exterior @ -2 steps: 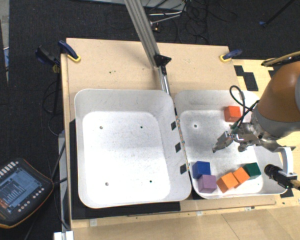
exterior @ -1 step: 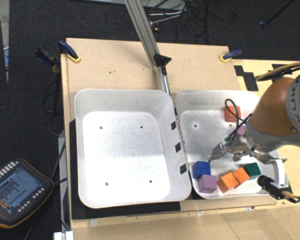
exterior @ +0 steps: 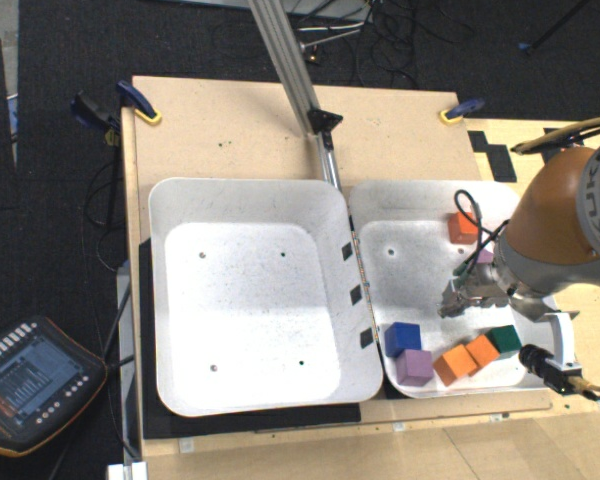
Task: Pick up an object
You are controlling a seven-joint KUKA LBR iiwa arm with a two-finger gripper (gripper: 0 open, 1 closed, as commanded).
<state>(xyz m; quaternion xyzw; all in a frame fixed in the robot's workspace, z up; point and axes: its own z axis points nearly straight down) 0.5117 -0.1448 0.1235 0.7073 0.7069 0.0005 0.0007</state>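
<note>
The arm [exterior: 555, 223] enters from the right and bends over the right bin [exterior: 420, 238], its orange band uppermost and the grey wrist angled down and to the left. The gripper [exterior: 458, 301] sits low over the middle of that bin's floor, above bare white surface. Its fingers are too small and dark against the wrist to judge; whether they are spread or closed cannot be told, and no object is seen between them.

Objects lie in the right bin. An orange block [exterior: 463, 228] rests near the far right side, partly under a black cable. Along the near edge sit a blue block [exterior: 402, 336], a purple block [exterior: 414, 367] just beside it, a second orange block [exterior: 457, 360], and a green block [exterior: 506, 342] touching that one
</note>
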